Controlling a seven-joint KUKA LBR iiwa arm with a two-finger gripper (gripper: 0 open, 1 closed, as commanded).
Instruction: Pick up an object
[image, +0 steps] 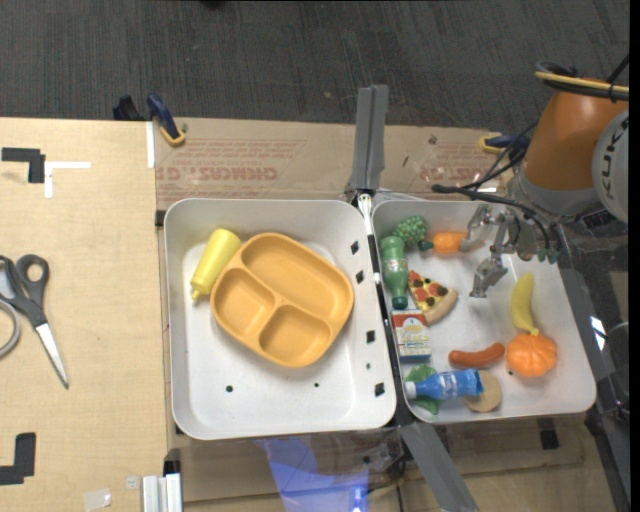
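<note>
My gripper (484, 262) hangs over the upper middle of the right bin (575, 300), fingers open and pointing down, with nothing between them. Just left of it lie a pizza slice (430, 293) and a green bottle (394, 268). A carrot (447, 241) and a broccoli piece (411, 233) sit at the bin's far end. A banana (522, 303) lies to the gripper's right, an orange pumpkin (531, 354) below that, and a sausage (476, 354) beside the pumpkin. A small carton (411, 335) and a blue water bottle (446, 385) lie near the front.
The left bin (190, 380) holds an orange divided plate (278, 297) and a yellow bottle (214, 260). Scissors (35, 310) lie on the wooden bench at the far left. A grey divider bar (368, 140) runs between the bins at the back.
</note>
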